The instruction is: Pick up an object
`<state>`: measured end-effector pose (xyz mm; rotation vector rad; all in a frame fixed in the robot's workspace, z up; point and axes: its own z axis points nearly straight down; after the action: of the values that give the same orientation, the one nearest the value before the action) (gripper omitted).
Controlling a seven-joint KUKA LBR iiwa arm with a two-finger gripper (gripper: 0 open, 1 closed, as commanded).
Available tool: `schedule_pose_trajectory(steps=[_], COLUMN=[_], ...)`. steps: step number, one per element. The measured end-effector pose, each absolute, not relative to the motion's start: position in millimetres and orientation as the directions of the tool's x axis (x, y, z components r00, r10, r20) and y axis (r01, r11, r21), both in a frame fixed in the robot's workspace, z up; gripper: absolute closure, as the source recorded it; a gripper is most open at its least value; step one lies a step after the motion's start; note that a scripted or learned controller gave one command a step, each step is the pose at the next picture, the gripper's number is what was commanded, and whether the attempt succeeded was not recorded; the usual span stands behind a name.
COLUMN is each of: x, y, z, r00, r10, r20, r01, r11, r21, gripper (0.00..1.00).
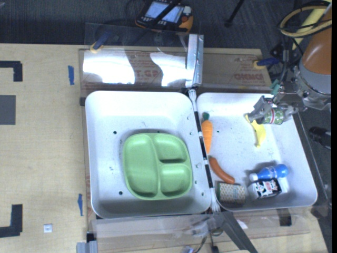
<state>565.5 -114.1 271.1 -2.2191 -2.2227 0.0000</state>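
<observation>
the gripper (261, 111) hangs over the far right part of the right bin (231, 103), reaching in from the right edge. a yellow banana (258, 133) lies directly beneath and just nearer than the fingertips; its upper end appears to meet them, but whether the fingers are closed on it or parted cannot be told from this view. a small green and white item is seen at the wrist just right of the fingertips; its nature is unclear.

count, right bin: one banana, one carrot (207, 134), one sausage (221, 171), one bottle (268, 181), one patterned pouch (231, 193). five items in all.

the carrot lies along the left wall of the right bin, green top toward the far edge. the sausage lies nearer than the carrot, slanting toward the near edge. the pouch sits at the near left corner, just beside the sausage's lower end. the bottle, blue cap and black and white label, lies on its side near the near right corner, just beside the pouch.

count, left bin (105, 115): one green divided plate (157, 165), three compartments, resting toward the near right part of the bin floor.
</observation>
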Motion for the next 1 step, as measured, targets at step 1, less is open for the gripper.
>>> schedule_pose_trajectory(steps=[1], x=[564.5], y=[-126.2], z=[322.4], r00=[-0.240], r10=[0.971], r20=[-0.003], r01=[0.971], r11=[0.240], r21=[0.004], gripper=[0.00])
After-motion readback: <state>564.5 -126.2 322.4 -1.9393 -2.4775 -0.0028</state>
